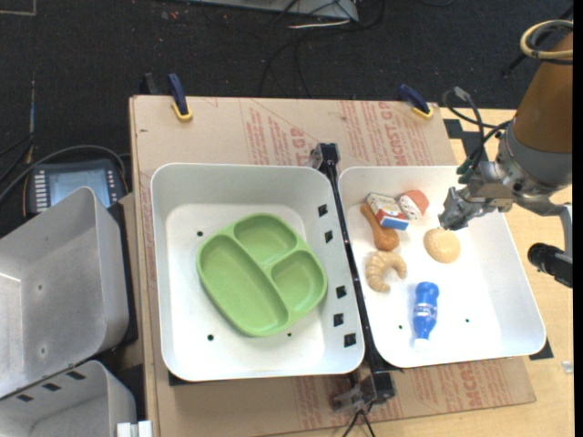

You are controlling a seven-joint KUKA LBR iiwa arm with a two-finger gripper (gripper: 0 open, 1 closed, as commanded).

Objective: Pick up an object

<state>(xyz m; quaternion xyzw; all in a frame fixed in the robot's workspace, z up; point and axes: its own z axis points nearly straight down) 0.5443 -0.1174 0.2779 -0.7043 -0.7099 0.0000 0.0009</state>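
Observation:
The right bin (510,335) holds a tan bread roll (443,245), a croissant (385,269), a blue bottle (424,309), a brown sausage-like piece (381,229), a small white and red carton (393,214) and a red and white item (414,202). My gripper (454,218) hangs just above the bread roll's upper edge, at the bin's middle right. Nothing shows between its tips.
The left bin (173,335) holds a green divided plate (261,273). A black divider (342,244) with clamps runs between the bins. Grey containers (55,280) stand off the bench at left. Yellow clamps (180,107) grip the board's far edge.

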